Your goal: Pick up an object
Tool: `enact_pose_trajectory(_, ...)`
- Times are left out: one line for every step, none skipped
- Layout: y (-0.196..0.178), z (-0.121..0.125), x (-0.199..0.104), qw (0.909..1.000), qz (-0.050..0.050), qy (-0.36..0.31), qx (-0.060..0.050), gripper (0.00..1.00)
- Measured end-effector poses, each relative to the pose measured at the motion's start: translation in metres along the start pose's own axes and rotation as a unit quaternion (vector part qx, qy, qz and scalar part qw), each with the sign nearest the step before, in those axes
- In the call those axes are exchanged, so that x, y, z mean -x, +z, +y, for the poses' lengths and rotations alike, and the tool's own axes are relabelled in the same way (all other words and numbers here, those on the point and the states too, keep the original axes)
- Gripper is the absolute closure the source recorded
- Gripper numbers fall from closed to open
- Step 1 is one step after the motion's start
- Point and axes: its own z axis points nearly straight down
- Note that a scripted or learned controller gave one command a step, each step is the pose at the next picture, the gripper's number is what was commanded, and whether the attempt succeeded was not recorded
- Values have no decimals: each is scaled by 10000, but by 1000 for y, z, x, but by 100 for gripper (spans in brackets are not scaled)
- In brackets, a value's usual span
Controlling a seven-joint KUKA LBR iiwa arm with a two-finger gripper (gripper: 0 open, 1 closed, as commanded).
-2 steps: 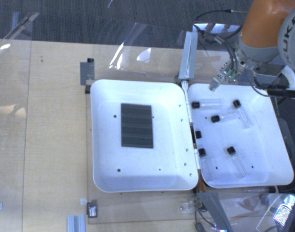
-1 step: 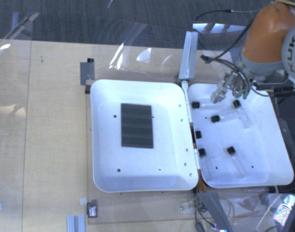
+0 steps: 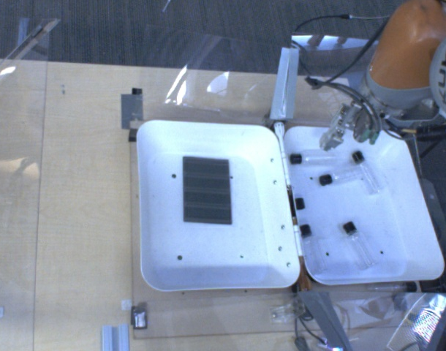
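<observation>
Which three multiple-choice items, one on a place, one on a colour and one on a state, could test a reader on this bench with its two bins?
1. Where does the dark ribbed rectangular block lie?
A. in the left shallow white bin
B. in the right shallow white bin
C. on the wooden bench

2. What colour are the caps of the small clear vials?
A. red
B. black
C. yellow

3. Where is the two-finger gripper?
A. pressed on the block
B. over the bench beyond both bins
C. over the far edge of the right bin, apart from the block

Key: 1 A, the block rests near the middle of the left bin. 2 B, each vial ends in a black cap. 3 C, the gripper hangs at the right bin's far rim.
</observation>
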Motion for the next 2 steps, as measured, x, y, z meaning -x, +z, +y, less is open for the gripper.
enact_pose_trajectory(2, 8, -17, 9425, 56, -3342, 4, 100)
enact_pose_trajectory(-110, 17, -68, 9278, 41, -3730, 3, 100)
